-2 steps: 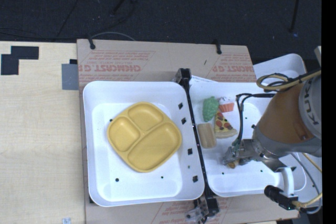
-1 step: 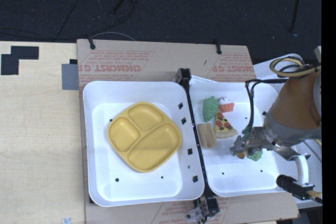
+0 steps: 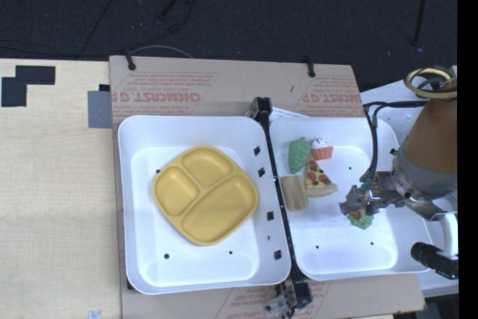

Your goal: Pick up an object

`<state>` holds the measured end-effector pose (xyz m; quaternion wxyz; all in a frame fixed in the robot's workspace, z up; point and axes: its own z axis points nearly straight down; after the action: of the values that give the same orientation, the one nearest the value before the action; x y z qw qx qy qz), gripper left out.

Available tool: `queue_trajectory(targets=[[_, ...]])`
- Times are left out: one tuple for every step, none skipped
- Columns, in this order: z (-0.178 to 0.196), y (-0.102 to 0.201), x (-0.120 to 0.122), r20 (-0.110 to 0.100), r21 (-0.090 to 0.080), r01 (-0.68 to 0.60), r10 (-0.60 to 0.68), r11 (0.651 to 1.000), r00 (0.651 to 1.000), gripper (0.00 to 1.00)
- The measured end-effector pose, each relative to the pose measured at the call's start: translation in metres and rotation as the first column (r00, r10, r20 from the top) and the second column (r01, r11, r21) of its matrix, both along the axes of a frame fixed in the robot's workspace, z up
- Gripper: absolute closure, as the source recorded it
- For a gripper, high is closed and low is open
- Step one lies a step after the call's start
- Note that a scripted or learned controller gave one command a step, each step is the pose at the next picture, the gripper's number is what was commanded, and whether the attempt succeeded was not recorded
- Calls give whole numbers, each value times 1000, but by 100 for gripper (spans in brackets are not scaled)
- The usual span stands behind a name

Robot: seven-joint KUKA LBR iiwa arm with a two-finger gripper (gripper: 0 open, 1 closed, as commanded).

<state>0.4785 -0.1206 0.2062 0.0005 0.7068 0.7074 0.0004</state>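
Two white bins sit side by side on the tabletop over a sheet of cardboard (image 3: 224,86).

Left bin (image 3: 142,153): one yellow divided tray (image 3: 206,194), three compartments, lying flat and turned at an angle.

Right bin (image 3: 343,258): five small toy foods by my count.
- one green leafy piece (image 3: 299,153)
- one cupcake (image 3: 322,149), touching the leafy piece on its right
- one pizza slice (image 3: 319,181), just below those two
- one tan bread-like block (image 3: 294,193), touching the pizza's left side
- one small green-and-brown piece (image 3: 362,220), apart from the cluster, toward the arm's side

The gripper (image 3: 361,203) is low in the right bin, directly over that lone green piece. Its dark metal hides the tips, so I cannot tell how the jaws stand, nor whether anything is caught between them.

Handling, as a guess: all five look like light moulded plastic or rubber, stiff enough to pinch, smooth enough to slip. The lone green piece looks the easiest target, with clear floor around it; take it across its narrow width. The pizza lies flat and thin, hard to get under. The tray looks too broad for anything but a rim grip.
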Motion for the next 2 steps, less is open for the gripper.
queue_trajectory(targets=[[48,-10,-1,1,-1,0,0,1000,1000,100],[82,-11,0,-1,0,-1,1,1000,1000,100]])
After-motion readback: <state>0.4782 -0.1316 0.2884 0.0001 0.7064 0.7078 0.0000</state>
